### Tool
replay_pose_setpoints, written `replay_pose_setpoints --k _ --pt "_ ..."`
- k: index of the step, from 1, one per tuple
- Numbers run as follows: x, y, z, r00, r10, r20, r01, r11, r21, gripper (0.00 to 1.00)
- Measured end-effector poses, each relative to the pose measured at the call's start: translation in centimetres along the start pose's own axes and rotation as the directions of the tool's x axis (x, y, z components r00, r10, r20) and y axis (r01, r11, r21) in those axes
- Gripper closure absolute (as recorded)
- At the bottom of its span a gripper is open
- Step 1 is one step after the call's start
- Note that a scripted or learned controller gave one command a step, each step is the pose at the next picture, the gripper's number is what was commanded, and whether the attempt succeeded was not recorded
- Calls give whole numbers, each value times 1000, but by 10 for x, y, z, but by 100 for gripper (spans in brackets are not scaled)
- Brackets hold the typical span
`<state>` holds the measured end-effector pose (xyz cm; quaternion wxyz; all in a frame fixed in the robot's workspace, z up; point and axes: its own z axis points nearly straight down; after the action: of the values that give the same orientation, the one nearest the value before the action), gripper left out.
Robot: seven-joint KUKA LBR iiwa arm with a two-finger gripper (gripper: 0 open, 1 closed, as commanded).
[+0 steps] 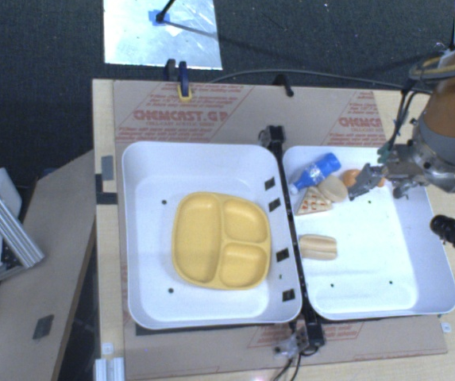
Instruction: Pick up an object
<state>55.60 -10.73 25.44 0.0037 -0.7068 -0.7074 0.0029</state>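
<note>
**Orange object sits right at the gripper, far left of the right bin's open floor**

The orange object (352,177) is my likeliest target: a small rounded piece at the far end of the right bin (402,292), and from here it looks to be touching or just beside the gripper (368,182).

Going by size, I first see the bench (211,101) carrying both white bins. The left bin (152,173) holds a yellow divided plate (221,240), well apart from the arm. The arm (449,125) reaches in from the right and hangs over the far part of the right bin.

That bin's things cluster at its far left: a blue bottle (317,170) lying slantwise, a pizza slice (314,202) just nearer than it, a tan rounded piece (333,189) beside the slice, then the orange object. A bread roll (318,247) lies apart, nearer to me, its long axis running left to right.

So the cluster lies just left of the gripper, with the orange object closest. I cannot tell from this angle how the gripper is set, nor whether anything is caught in it. I judge the grasp not yet proven.
</note>
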Motion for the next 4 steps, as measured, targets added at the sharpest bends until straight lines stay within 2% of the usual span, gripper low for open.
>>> replay_pose_setpoints --k 1,3,4 --pt "0 2 -6 1000 -2 1 2 1000 -11 0" --pt "9 13 93 1000 -1 0 1 1000 -8 0" --pt "3 8 139 1000 0 0 0 1000 -6 0"
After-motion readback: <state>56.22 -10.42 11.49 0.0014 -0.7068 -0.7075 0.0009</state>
